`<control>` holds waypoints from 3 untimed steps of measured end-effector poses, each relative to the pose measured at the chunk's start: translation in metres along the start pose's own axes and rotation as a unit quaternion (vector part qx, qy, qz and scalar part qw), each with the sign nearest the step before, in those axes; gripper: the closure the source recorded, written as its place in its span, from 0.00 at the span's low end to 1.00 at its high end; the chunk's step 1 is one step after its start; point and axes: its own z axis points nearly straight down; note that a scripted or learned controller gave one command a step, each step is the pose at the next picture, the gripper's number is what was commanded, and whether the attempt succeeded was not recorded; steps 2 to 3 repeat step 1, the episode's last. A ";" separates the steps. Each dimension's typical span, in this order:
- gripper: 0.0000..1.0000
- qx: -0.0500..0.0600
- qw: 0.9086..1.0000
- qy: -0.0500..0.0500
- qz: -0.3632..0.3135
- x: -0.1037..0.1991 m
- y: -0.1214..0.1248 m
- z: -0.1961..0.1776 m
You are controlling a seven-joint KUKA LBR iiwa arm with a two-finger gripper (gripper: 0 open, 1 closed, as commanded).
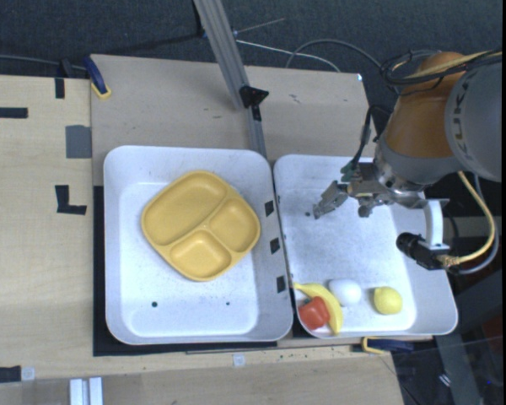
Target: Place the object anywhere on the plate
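Jaws apart, nothing between them: gripper poised over the upper part of the right bin, fingers splayed and pointing down-left toward the speckled white floor. Behind it, grey arm with orange band reaching in from the right edge, cables looping above and a yellow one trailing down past the bin's right rim. Well apart from the gripper, along the bin's near wall, a cluster of small items: yellow banana curved against a red object (exact kind hard to tell), touching or nearly so; just beside them a white ball; a little further right a yellow lemon. In the left bin, a yellow plate with three compartments, set toward the upper middle, turned at a slant.
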 end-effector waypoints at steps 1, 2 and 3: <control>0.00 0.000 1.000 0.000 0.000 0.000 0.000 0.000; 0.00 0.000 1.000 0.000 0.000 0.000 0.000 0.000; 0.00 0.000 1.000 0.000 0.000 0.000 0.000 0.000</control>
